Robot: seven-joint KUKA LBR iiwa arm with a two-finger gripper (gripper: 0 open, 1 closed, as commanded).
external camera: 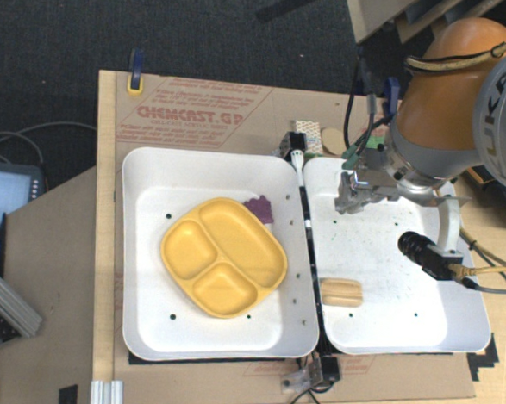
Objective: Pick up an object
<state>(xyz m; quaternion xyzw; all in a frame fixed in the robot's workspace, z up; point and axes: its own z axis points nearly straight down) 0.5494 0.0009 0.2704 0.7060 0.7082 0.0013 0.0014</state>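
hangs over the right bin (451,336), grey arm (468,91) from the right. fills the left bin (138,232), yellow divided plate (223,255), purple scrap (259,208) touching its far edge. gripper (355,194): finger state impossible to tell. lies near the divider, tan block (342,292).

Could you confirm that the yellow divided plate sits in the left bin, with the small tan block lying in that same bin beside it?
Not quite. The yellow divided plate is in the left bin, but the small tan block lies in the right bin, near its left wall. The camera view shows it across the divide from the plate.
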